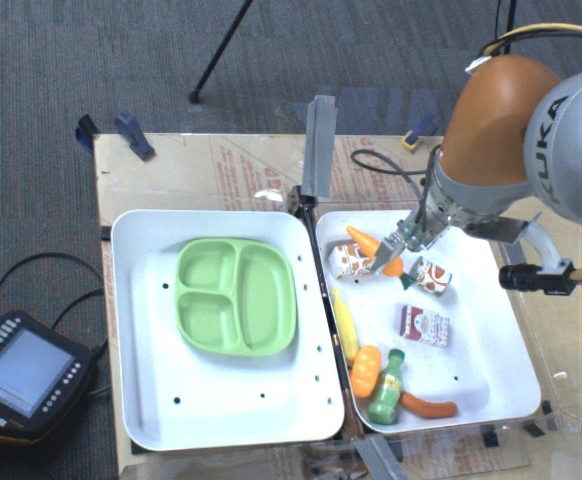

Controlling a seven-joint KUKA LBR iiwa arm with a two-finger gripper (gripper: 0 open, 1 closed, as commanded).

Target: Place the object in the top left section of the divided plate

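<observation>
Carrot (pixel 363 238), the orange piece at the far left of the right bin (pixel 506 368), lies under our gripper (pixel 391 255), whose fingers come down at its right end, beside a small carton (pixel 348 260). We cannot tell whether they are released or clenched, or whether they grip anything. We see the green plate (pixel 238 295) in the left bin (pixel 141 368), well apart from the gripper. Also in the right bin are a second carton (pixel 431 276), a red packet (pixel 424 326), a corn cob (pixel 344 320), a green bottle (pixel 386 390), an orange fruit (pixel 365 368) and a sausage (pixel 429 405).
</observation>
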